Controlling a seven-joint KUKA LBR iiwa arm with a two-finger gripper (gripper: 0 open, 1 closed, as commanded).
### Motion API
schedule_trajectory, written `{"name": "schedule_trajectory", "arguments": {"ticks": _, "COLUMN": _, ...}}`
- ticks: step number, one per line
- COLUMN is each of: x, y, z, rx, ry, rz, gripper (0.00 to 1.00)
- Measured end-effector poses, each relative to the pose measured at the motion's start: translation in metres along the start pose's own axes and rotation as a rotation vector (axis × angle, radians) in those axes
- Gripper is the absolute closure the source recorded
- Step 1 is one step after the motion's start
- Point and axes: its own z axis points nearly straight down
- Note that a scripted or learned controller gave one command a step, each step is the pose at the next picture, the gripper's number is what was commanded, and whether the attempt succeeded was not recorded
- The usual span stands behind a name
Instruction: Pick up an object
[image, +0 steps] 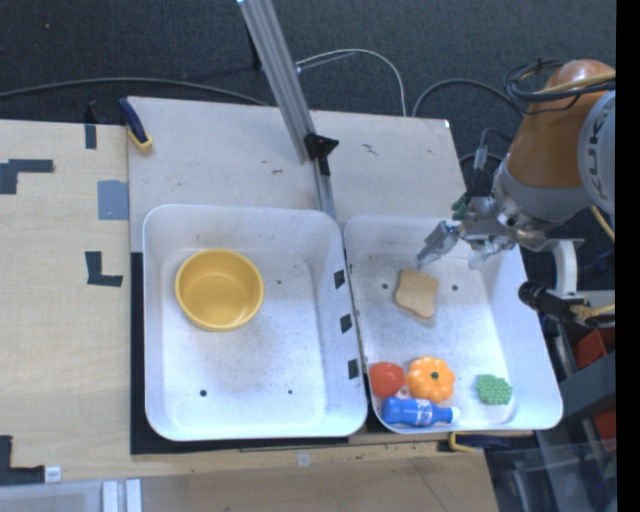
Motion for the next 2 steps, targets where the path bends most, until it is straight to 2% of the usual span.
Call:
{"name": "schedule_trajectory", "arguments": {"ticks": 1, "x": 0.000, "y": 0.000, "z": 0.000, "rx": 0.000, "ry": 0.000, "rz": 0.000, "gripper": 0.00}}
{"name": "schedule_trajectory", "arguments": {"ticks": 2, "x": 0.006, "y": 0.005, "z": 0.047, "rx": 0.004, "ry": -0.001, "rz": 0.001, "gripper": 0.00}}
